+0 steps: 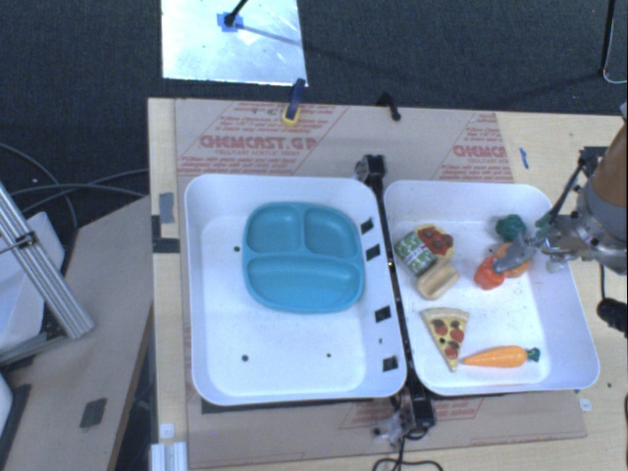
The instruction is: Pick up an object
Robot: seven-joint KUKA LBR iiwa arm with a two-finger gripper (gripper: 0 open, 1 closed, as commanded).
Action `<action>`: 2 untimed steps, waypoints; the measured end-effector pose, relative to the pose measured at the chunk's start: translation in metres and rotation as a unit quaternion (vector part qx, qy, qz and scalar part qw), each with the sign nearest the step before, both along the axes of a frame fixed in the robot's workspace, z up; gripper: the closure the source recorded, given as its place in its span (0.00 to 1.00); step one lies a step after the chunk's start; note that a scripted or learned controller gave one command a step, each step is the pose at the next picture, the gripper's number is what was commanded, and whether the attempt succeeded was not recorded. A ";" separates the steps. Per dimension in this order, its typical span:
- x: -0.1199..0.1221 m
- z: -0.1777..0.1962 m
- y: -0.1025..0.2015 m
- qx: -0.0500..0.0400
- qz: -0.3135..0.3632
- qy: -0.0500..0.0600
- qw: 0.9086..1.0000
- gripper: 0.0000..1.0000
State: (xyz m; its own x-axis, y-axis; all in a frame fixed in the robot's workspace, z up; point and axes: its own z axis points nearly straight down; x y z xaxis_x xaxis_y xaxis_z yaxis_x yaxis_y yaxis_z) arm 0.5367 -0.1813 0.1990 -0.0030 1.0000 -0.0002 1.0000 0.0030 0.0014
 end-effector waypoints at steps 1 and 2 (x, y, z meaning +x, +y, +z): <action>0.028 -0.109 0.019 0.001 0.002 0.003 1.000 0.00; 0.030 -0.092 0.017 0.000 0.000 -0.002 1.000 1.00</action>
